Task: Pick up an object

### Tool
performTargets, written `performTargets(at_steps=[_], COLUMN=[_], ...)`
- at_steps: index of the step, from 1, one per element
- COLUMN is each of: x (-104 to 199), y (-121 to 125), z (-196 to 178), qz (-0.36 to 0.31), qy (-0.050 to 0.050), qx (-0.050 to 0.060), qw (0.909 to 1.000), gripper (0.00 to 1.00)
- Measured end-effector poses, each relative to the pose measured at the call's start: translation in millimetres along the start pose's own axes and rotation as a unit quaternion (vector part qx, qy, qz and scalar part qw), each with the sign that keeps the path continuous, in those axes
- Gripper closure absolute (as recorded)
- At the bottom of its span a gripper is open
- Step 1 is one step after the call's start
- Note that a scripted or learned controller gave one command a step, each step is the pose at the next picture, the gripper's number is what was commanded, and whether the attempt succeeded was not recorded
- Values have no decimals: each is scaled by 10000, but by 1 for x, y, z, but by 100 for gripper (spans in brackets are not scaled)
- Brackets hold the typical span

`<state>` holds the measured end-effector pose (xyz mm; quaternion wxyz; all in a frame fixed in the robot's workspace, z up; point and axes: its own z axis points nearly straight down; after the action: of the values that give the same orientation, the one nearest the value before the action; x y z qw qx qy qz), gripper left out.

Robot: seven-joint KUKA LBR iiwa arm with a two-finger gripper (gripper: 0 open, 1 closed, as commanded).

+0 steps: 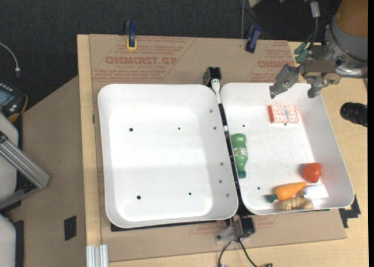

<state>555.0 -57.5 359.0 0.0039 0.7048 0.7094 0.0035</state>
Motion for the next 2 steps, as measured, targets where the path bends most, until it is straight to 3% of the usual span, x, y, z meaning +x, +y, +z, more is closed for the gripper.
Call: performTargets(at_steps=[2], x=[98], y=[-35], z=[-166], qz=[-1], qy=[15], qx=[-13], qw=[10000], gripper=[0])
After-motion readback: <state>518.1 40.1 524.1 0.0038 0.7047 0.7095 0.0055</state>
